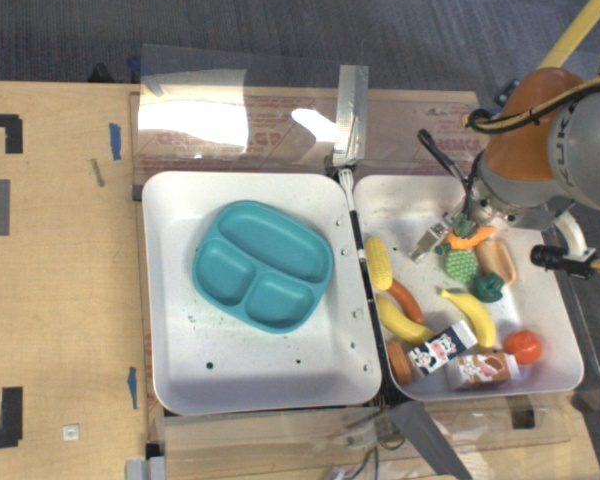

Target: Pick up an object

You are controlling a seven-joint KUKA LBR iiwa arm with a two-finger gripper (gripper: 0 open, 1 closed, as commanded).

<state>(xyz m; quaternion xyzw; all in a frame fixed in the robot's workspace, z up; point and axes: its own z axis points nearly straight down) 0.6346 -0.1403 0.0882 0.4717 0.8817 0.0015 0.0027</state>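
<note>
A divided plate (265, 265) lay in the left bin (170, 368). In the right bin (565, 363), beside it, toy food was heaped: a corn cob (378, 263) near the dividing wall, two bananas (404, 321) toward the middle, cartons (442, 351) along the front with a tomato (523, 346) at their right.

- We are looking down on a bench (50, 268) carrying two white bins side by side.
- The left bin (180, 368) is holding a teal divided plate (264, 265).
- The right bin (565, 358) is holding toy food: a corn cob (378, 262), two bananas (400, 320) (473, 313), a tomato (523, 346), a hot dog bun (496, 259), a green knobbly piece (460, 265) and two small cartons (440, 350) (483, 369).
- The arm (550, 148) is reaching in from the right, with its claw (450, 236) hanging low over the green piece and an orange item (470, 236).
</note>
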